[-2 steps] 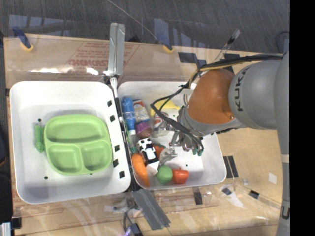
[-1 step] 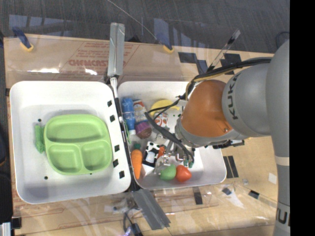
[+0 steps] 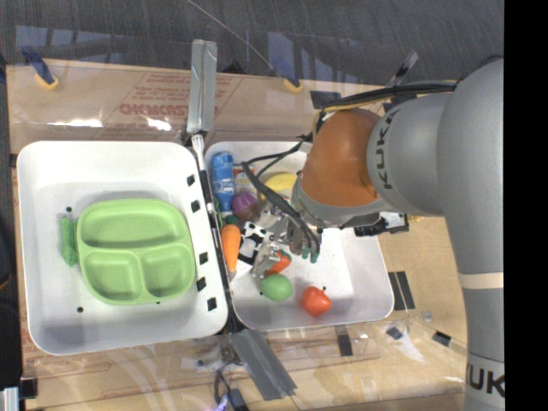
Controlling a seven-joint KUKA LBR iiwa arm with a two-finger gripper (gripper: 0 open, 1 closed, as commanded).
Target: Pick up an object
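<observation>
A: So, where do we stand with the right bin (image 3: pixel 372 294)?

B: We see the gripper (image 3: pixel 276 251) low inside it, toward its left wall, with the grey arm (image 3: pixel 428 157) and its orange band (image 3: pixel 342 157) stretched over the bin's upper half.

A: Can we tell whether the claw has anything?

B: No. Its tip sits in a clutter of small things, and we cannot tell how far it is spread or whether anything is caught in it.

A: What lies around it in that bin?

B: A green round fruit (image 3: pixel 276 288) just below the gripper, a red one (image 3: pixel 316 300) beside that, nearer the bin's front wall. An orange carrot (image 3: pixel 230 241) lies along the left wall, with a blue bottle (image 3: pixel 223 178) above it at the far corner. A purple piece (image 3: pixel 244 203) and something yellow (image 3: pixel 281 183) sit near the bottle, partly under the arm.

A: And the left bin (image 3: pixel 51 221)?

B: We see a green divided tray (image 3: pixel 134 249) lying flat in it, well apart from the right bin's contents.
</observation>
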